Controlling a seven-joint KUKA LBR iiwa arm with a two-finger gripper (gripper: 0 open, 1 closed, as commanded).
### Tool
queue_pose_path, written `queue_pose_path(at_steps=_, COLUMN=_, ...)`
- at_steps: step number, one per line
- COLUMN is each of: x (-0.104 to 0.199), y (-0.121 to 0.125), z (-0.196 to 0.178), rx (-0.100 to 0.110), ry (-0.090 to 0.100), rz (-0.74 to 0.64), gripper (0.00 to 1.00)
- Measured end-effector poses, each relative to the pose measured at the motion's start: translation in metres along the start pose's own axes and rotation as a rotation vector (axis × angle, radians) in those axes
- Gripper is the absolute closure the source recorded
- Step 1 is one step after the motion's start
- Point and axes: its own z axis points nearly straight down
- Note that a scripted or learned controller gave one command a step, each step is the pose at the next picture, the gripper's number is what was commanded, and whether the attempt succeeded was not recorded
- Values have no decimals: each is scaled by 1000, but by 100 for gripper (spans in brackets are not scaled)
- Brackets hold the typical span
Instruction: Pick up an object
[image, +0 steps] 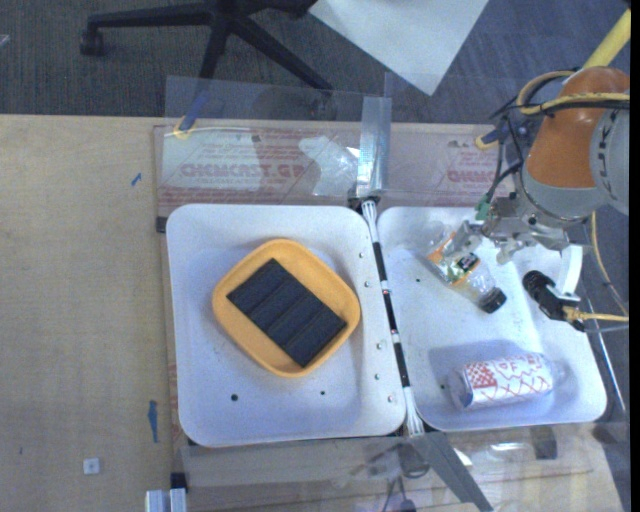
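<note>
The small clear packet, with orange and green bits on it, is lying in the right bin, up toward that bin's 11 o'clock corner. A little dark cap-like piece is sitting just beside it, at its 4 o'clock. The end effector is hanging over the bin at the packet's 2 o'clock, very close to it. I cannot tell if its fingers are apart or together, and I cannot tell if it is touching the packet. A white can with red marks is lying on its side at the bin's 6 o'clock. In the left bin, a yellow tray is holding a dark ridged block in the middle. Both bins are sitting on the bench.
</note>
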Motion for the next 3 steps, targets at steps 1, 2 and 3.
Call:
queue_pose_path(at_steps=1, x=31, y=17, z=-1, rx=-5, ry=-2, rz=-346, gripper=0)
queue_pose_path(at_steps=2, x=25, y=34, z=60, rx=-3, ry=0, rz=-355, gripper=0)
queue_pose_path(at_steps=3, x=25, y=35, z=49, rx=-8, ry=-2, rz=-355, gripper=100)
